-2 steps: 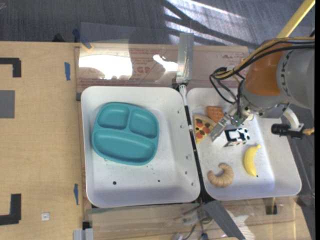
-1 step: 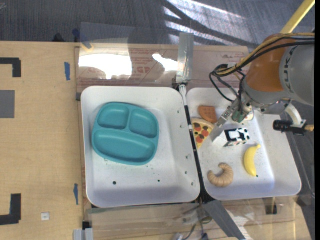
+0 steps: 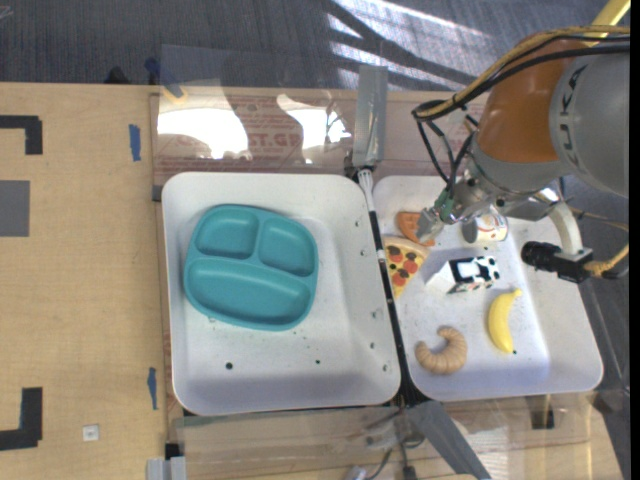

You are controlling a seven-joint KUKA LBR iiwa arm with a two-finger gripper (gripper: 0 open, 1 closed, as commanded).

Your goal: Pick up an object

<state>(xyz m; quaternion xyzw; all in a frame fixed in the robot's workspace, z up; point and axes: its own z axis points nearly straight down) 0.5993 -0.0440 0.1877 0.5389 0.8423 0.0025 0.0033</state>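
A teal divided plate (image 3: 250, 265) lies in the left bin (image 3: 200, 373), with bare floor along its near edge. In the right bin (image 3: 570, 363) are a pizza slice (image 3: 403, 264), a croissant (image 3: 444, 351), a black-and-white toy (image 3: 472, 272) and a banana (image 3: 502, 320). My gripper (image 3: 455, 211) hangs over the far left corner; I cannot tell how it stands. My arm reads, perhaps, "KU".

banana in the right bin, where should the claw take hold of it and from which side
Probably across the middle of the banana, coming straight down from above. It lies flat on the floor of the right bin, running roughly top to bottom of the camera view, with bare floor on both long sides. The middle is thickest; the ends taper. The toy cow sits apart, up-left.
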